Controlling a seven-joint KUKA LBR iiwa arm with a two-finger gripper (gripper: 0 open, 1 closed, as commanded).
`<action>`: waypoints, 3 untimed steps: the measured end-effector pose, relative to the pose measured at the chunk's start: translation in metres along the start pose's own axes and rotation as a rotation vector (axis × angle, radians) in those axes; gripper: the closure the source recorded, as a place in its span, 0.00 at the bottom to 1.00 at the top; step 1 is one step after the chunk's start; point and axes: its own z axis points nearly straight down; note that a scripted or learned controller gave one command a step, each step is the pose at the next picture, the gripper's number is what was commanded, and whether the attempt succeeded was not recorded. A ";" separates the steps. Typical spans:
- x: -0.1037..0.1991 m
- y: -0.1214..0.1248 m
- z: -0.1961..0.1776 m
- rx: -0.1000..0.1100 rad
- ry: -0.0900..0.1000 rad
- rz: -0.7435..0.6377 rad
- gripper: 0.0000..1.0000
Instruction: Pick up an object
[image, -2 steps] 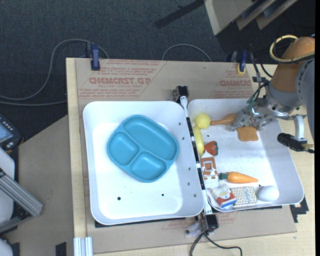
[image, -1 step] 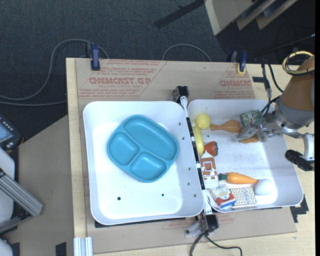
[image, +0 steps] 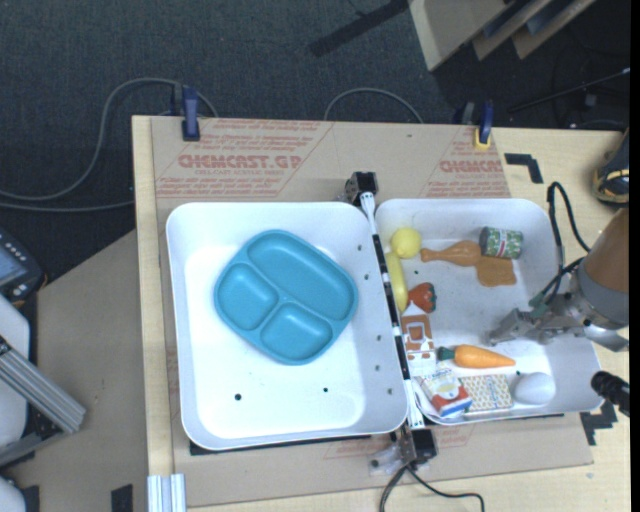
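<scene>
Dark blue-grey carpet (image: 200, 50) is spreading around your tan board worktop (image: 150, 300), which is printed with red lettering and pinned at its far edge by two blue clamps (image: 189, 113). Grey cables (image: 110, 100) are looping over the carpet behind it.

You are looking at two shallow white bins side by side. The left white bin (image: 200, 400) is holding a blue three-compartment plastic plate (image: 285, 297) lying flat near its middle. The right white bin (image: 470, 210) is carrying the loose items: a yellow toy lemon (image: 405, 241) and a yellow banana-like piece (image: 398, 285) along its left wall, a small red toy fruit (image: 423, 296), a brown wooden spatula shape (image: 470, 257), a small green-labelled can (image: 501, 242), an orange toy carrot (image: 482, 356), a printed snack packet (image: 460, 394) and a white egg-like ball (image: 534, 386).

Your grey arm is reaching in from the right, and its jaws (image: 512, 328) are hanging just above the carrot, low over the bin floor. You cannot tell whether they are spread or closed.
</scene>
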 end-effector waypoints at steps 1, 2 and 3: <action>0.058 0.062 0.000 -0.013 -0.011 -0.008 0.00; 0.003 0.150 0.001 0.042 0.009 -0.011 0.00; 0.057 0.165 -0.002 -0.007 -0.008 -0.007 0.00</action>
